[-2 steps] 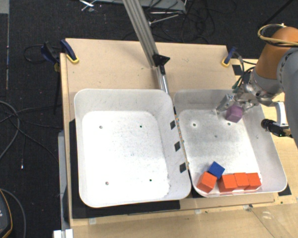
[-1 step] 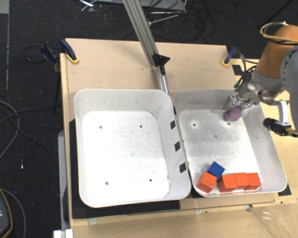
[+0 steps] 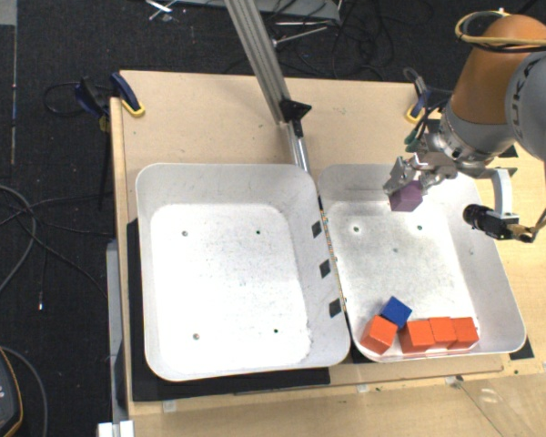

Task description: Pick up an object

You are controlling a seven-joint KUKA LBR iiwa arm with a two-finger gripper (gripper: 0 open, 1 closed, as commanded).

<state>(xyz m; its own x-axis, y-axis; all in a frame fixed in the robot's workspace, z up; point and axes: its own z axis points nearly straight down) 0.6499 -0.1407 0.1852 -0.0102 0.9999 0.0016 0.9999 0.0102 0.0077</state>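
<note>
**Figure 1. Purple block at my fingers, above the right bin**

My fingers (image 3: 408,188) sit over the far part of the right bin (image 3: 491,271), and a small purple block (image 3: 406,198) shows directly beneath them, touching the tips. From this slanted view I judge the block to be clamped between them and lifted off the bin floor, though the contact is small and partly hidden by my wrist (so the hold may be shallow). My arm (image 3: 491,80) reaches in from the right, bent downward at the wrist, with the orange band uppermost. The other candidates lie well apart from me, along the near rim of the same bin: a blue block (image 3: 396,311) and a row of orange blocks (image 3: 428,332). The left bin (image 3: 155,244) rests beside it on the desk (image 3: 209,116). Lifting straight upward appears the sensible continuation.
</note>
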